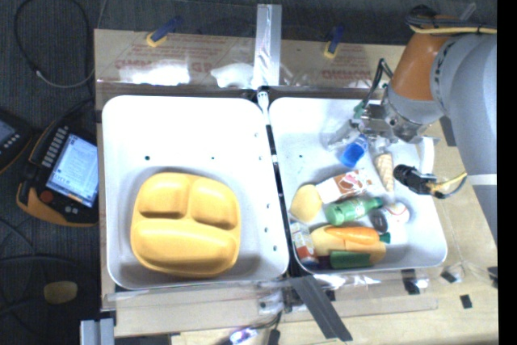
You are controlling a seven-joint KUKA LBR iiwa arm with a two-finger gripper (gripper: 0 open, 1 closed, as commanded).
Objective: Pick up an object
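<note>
My gripper [362, 130] hangs over the back of the right bin [307, 125], reaching in from the right. A small blue object [353, 153] lies just in front of it; whether they touch I cannot tell. Nearer the front lie a white bottle with a red label [343, 185], a yellow round piece [304, 202], a green bottle [353, 211], an orange carrot [356, 236] and a dark green marker [349, 258]. A cream ridged piece [385, 168] lies to the right of the blue object.
The left bin [161, 117] holds a large yellow moulded tray [186, 222] in its front half. A metal divider post [267, 44] stands behind the two bins. A handheld controller [69, 170] lies off the bench at the left.
</note>
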